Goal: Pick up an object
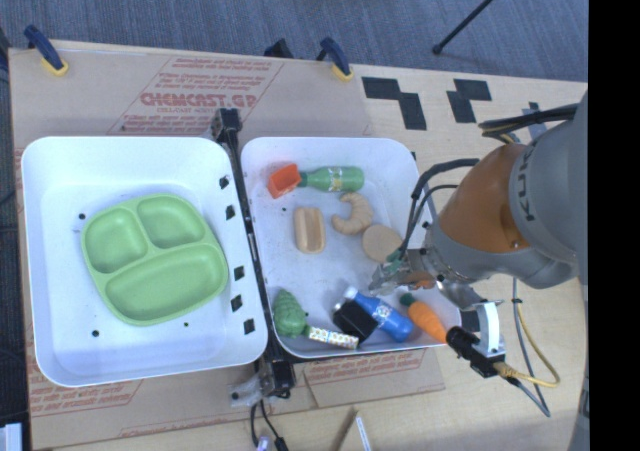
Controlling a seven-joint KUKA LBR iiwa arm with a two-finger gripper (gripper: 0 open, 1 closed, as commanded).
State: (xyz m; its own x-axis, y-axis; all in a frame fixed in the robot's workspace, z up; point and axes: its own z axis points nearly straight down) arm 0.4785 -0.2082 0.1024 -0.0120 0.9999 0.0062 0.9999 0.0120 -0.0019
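Note:
The right bin [262,239] holds several small objects: a green bottle with an orange cap [318,179], a tan hot dog bun [309,229], a croissant [352,213], a round cookie [380,241], a green vegetable [290,313], a black and blue bottle [374,319], a carrot [428,320] and a spotted strip [331,338]. My gripper [397,274] hangs over the bin's right edge, just below the cookie and above the blue bottle. The wrist hides its fingers.
The left bin [40,239] holds a green three-compartment plate [153,257]. Black clips line the divider between the bins. The arm's grey and orange body [500,219] covers the bench right of the right bin. Cardboard underlies both bins.

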